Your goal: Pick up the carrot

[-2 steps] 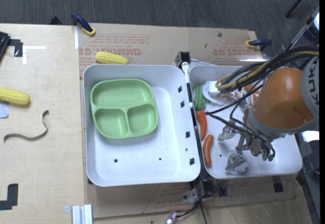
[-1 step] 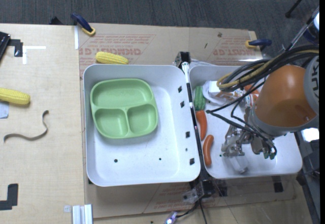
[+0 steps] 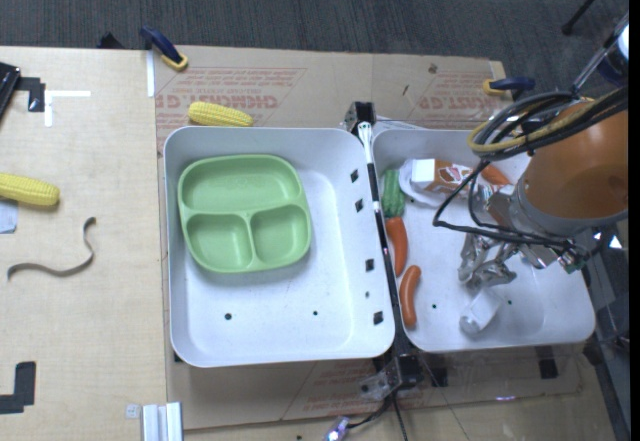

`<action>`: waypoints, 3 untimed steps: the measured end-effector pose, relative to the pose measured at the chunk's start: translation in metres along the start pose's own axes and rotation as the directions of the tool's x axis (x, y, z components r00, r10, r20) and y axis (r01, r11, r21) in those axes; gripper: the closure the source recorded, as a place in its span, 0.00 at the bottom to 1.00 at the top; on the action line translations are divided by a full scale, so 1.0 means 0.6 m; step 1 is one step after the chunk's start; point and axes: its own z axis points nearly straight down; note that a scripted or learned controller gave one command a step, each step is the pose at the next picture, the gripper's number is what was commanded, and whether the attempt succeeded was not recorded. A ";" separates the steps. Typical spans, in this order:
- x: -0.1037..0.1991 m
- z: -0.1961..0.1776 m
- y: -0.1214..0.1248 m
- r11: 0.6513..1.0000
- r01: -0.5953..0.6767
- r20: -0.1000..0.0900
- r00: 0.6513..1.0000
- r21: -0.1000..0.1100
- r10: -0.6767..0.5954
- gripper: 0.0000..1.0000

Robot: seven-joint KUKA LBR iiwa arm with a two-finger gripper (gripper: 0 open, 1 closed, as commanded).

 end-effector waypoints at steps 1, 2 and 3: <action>0.050 -0.058 -0.087 1.000 -0.016 0.000 1.000 0.001 0.016 1.00; 0.086 -0.234 -0.098 0.997 -0.080 0.001 0.997 0.000 0.080 1.00; 0.087 0.001 -0.027 0.863 -0.506 -0.002 0.862 0.001 0.506 1.00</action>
